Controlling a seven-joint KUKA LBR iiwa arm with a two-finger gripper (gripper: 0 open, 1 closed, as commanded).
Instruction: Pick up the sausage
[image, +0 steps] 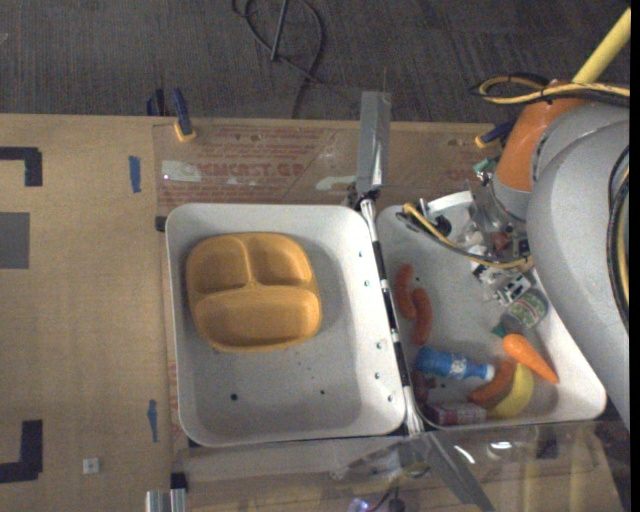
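Observation:
The sausage (414, 301) is a pair of reddish-brown links lying end to end near the left wall of the right bin (585, 398). My gripper (497, 262) hangs over the upper right part of that bin, below the orange wrist band and among yellow and black cables. It is to the right of the sausage and slightly farther back, well apart from it. Nothing shows in its grasp.
In the right bin's near half lie a blue bottle (453, 365), a carrot (530, 359), a banana (516, 393) beside a brown link (489, 389), a small red box (456, 413) and a green-white packet (525, 309). The left bin (300, 400) holds an orange divided plate (253, 290).

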